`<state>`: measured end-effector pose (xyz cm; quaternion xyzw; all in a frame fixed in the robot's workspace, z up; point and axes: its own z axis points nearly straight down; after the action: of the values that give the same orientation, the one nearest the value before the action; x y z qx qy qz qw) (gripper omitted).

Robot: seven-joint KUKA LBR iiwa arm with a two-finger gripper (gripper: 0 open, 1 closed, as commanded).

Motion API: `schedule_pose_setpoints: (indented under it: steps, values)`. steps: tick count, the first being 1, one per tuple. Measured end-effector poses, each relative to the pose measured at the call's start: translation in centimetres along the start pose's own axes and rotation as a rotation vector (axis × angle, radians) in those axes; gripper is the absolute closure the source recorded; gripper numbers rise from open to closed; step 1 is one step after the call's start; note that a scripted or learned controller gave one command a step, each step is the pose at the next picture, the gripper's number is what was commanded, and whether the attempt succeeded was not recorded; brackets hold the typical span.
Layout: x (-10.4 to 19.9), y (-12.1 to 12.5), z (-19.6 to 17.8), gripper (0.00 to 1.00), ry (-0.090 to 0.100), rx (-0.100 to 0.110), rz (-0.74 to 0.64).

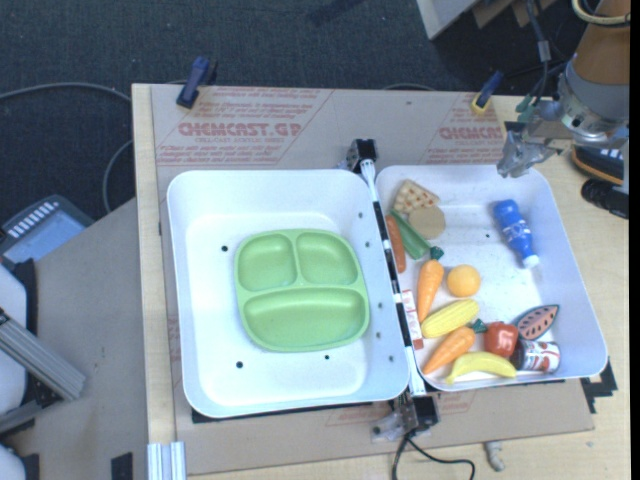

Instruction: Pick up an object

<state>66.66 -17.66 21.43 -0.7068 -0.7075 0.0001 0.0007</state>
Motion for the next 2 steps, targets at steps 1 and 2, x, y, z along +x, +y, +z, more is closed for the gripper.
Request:
schedule_pose_setpoints:
  steps: [1,2]
  values:
    - [-2.82,0.04,-6.67,1.00,-0.003,-0.006,0.001]
    - [-2.77,0.02,-6.58,0.00,-0.003,-0.004,0.001]
